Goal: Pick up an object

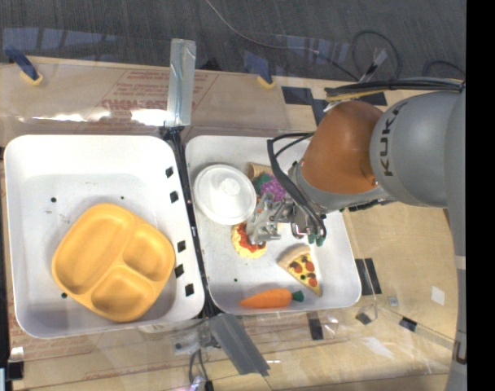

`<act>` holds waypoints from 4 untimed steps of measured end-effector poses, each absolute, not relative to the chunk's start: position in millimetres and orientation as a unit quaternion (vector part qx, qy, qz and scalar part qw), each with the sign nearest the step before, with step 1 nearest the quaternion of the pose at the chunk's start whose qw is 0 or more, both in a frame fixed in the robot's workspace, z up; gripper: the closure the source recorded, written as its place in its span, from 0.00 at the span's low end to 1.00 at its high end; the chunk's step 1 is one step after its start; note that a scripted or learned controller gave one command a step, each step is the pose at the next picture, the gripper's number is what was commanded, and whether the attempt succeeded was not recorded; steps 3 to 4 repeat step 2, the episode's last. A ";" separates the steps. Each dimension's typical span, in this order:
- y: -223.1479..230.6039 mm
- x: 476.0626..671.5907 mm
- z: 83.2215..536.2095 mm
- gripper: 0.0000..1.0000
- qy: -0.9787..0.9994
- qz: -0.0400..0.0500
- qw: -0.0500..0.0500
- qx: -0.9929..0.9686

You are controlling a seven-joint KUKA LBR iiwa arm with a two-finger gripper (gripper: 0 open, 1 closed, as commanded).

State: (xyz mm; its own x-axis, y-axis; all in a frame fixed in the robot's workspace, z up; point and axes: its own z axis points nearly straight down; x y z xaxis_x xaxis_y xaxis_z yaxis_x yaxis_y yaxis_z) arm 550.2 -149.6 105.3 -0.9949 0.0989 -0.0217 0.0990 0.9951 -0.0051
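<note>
White right bin point(339, 255) taken as landmark: gripper point(262, 225) lowered near its middle, directly over a round yellow toy with red topping point(247, 243), finger state not discernible from above. Within same bin: white lid-like dish point(224, 192) at left half, purple piece point(273, 188) just beside dish, pizza slice point(301, 269) right of yellow toy, carrot point(268, 299) along near wall. Left of that bin, second white bin point(28, 186) holding yellow divided plate point(114, 260)

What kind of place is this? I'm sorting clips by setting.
Probably a robotics lab's picking test bench: a KUKA arm over two taped-down white bins, toy food like a carrot and pizza slice, loose cables.
</note>
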 end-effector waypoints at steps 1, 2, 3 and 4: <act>-148.3 547.5 100.8 0.00 0.999 -0.002 0.006 0.049; -93.5 543.2 100.4 0.00 0.999 -0.002 0.009 0.046; -93.5 543.2 100.4 0.00 0.999 -0.002 0.009 0.046; -93.5 543.2 100.4 0.00 0.999 -0.002 0.009 0.046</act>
